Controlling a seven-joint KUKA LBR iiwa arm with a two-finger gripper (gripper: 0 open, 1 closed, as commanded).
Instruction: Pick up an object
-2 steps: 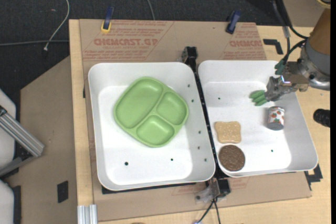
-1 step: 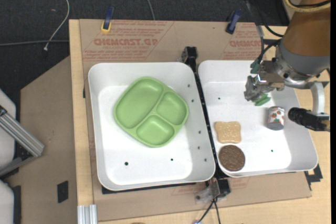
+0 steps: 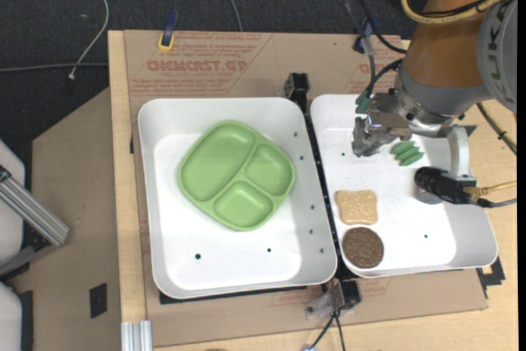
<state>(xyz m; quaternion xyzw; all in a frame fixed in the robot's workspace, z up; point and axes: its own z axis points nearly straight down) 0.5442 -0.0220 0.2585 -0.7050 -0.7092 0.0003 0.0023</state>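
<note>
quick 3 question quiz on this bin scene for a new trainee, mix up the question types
1. True or false: the green three-compartment plastic plate lies in the right white bin.
2. Multiple choice: which item lies closest to the claw? A) the round dark brown patty B) the green ridged pea pod piece C) the tan square toast slice
3. Fill in: the toast slice sits directly beside the ____.

Key: 1 false, the plate is in the left white bin. 2 B, the pea pod piece lies just beside the claw. 3 patty.
</note>
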